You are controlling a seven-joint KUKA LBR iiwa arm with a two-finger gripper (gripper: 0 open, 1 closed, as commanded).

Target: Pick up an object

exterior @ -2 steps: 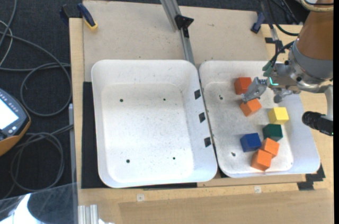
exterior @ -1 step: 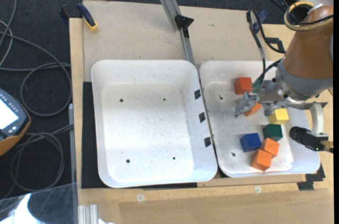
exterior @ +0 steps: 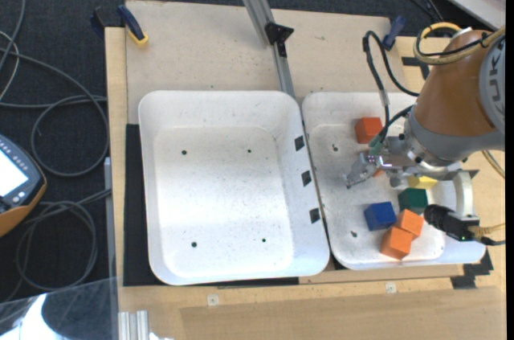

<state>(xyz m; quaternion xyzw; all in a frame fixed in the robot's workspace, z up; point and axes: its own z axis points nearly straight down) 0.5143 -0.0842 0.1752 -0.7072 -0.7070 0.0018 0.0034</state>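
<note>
The end effector [exterior: 363, 170] hangs low over bare floor in the right bin [exterior: 337, 242], its metal fingers [exterior: 353, 178] slightly parted with nothing between them. The candidates sit around it: an orange-red block [exterior: 369, 129] just behind, a blue cube [exterior: 380, 215] just in front, then a green block [exterior: 414, 198] and two orange cubes [exterior: 402, 233] clustered near the front corner. From this central spot either near block looks reachable. The left bin [exterior: 161, 121] lies well apart on the surface [exterior: 201, 33].

White bins [exterior: 217, 109], black-speckled. Worktop [exterior: 201, 49]: tan. Orange cube [exterior: 369, 129] at twelve o'clock of the blue cube [exterior: 380, 215]; two orange blocks [exterior: 403, 232] at four; green block [exterior: 414, 198] at two.
</note>
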